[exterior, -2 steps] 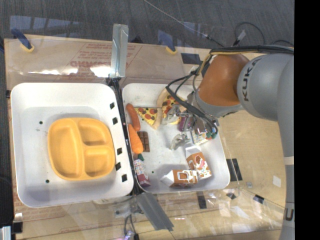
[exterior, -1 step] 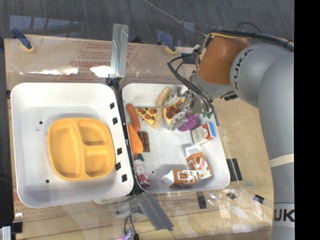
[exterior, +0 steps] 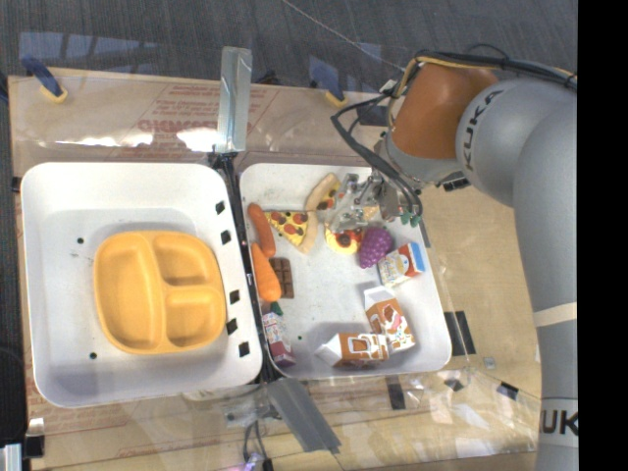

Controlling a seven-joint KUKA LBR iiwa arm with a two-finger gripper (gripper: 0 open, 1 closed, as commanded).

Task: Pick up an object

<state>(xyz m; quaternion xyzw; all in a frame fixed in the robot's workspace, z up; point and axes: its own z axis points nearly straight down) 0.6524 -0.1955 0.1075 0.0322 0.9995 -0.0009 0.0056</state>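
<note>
Gripper low at 12 o'clock of right bin, above toy food; finger state cannot tell. Grapes at its 5 o'clock, pizza slice at 8. Yellow tray in left bin.

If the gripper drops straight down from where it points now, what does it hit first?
Most likely the small yellow toy beside the purple grapes, which lies just under the gripper in the right bin. Depth is hard to judge from this slanted view, so it could touch the grapes instead.
</note>
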